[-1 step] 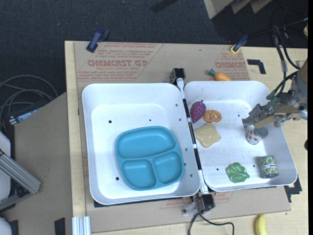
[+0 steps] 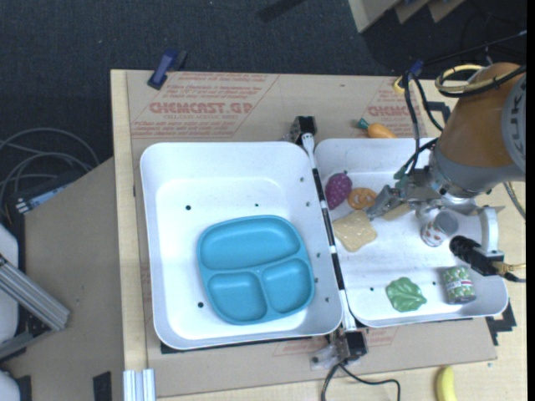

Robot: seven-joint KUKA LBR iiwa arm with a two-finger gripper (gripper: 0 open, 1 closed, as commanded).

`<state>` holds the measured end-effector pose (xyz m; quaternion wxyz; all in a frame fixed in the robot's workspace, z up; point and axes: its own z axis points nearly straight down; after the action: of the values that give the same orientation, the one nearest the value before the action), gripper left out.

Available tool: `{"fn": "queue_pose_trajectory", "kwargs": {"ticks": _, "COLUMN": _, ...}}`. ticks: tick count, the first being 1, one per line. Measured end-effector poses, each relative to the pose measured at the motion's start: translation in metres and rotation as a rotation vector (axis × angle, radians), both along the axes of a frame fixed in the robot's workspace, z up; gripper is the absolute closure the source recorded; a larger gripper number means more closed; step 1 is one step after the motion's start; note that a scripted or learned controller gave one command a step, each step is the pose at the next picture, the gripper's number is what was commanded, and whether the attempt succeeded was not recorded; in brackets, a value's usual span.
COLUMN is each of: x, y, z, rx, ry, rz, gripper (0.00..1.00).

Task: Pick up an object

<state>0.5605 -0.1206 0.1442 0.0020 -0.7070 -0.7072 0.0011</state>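
Two-finger gripper (image 2: pixel 386 203), state can't be told, sits in the right white bin (image 2: pixel 376 153) just right of the small orange round toy (image 2: pixel 363 197) (purple grape cluster (image 2: pixel 338 189) further left).

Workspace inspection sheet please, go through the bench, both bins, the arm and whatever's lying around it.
Surface: cardboard-covered bench bearing two white bins side by side.
Job's things: right bin holds purple grapes, orange piece, tan bread slice, green leaf, small can, small white bottle.
Clutter: blue divided tray in left bin; carrot and blue clip on bench; yellow item at lower edge.
Grippers: pincer low over right bin, beside the orange piece.
Cables: coils on floor at left.
Surroundings: dark carpet.
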Motion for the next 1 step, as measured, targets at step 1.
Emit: {"fn": "queue_pose_trajectory", "kwargs": {"ticks": 1, "x": 0.0557, "y": 0.0119, "z": -0.0604, "rx": -0.001, "ry": -0.004, "rz": 0.0, "gripper": 0.0}}
